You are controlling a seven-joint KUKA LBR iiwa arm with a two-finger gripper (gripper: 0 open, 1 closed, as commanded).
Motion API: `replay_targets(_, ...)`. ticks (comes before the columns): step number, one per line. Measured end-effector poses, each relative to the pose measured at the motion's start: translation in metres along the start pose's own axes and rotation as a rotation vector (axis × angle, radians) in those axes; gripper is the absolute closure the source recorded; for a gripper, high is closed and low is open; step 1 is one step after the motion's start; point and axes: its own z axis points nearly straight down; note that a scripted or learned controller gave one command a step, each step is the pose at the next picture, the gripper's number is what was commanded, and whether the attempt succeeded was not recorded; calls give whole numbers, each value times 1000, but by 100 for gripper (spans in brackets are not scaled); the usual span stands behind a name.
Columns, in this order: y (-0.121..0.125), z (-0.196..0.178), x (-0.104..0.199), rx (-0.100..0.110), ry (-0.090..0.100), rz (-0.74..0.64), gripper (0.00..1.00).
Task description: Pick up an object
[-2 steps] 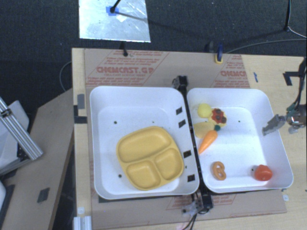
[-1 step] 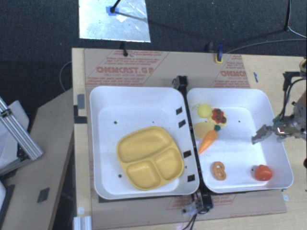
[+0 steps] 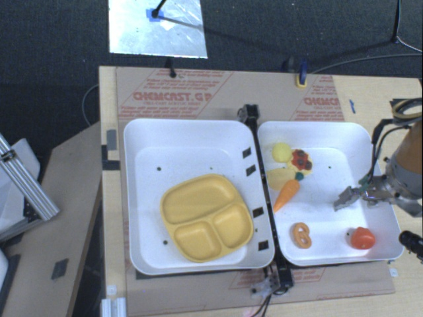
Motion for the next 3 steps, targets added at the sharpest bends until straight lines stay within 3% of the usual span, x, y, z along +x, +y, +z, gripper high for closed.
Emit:
replay_targets(1, 0, 52, 0, -2, -1, 0, 0)
replay_targets(2, 1, 39, 0, -6, -2, 0, 100)
replay_targets(3, 6, -25, 2, -11, -4, -3, 100)
